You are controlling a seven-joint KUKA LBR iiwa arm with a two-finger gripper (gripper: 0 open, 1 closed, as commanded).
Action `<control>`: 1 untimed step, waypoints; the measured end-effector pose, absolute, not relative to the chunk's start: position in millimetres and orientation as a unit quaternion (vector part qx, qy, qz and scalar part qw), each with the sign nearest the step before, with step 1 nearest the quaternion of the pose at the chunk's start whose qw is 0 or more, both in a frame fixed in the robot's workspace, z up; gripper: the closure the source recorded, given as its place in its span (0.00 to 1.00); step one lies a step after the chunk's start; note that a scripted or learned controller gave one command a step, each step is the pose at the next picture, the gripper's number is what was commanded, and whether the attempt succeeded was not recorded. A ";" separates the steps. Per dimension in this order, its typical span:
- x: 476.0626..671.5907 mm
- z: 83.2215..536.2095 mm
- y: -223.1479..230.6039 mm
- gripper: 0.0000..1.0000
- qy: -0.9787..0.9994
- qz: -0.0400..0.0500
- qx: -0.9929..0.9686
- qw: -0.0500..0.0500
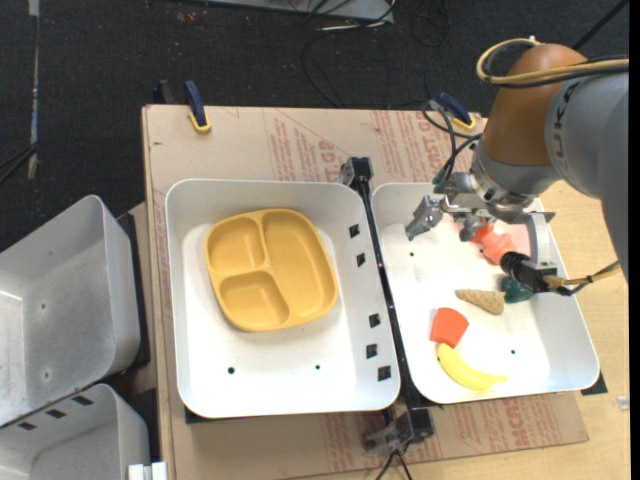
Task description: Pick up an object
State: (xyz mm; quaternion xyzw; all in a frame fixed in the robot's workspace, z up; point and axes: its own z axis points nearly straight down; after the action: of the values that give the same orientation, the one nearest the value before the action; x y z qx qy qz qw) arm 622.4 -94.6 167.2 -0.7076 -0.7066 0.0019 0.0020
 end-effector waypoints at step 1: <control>623.2 124.6 -95.4 0.00 -0.707 0.001 -0.708 0.001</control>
State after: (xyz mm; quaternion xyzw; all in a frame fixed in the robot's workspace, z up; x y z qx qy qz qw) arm 623.2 -95.4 124.6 -0.7076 -0.7066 0.0009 0.0006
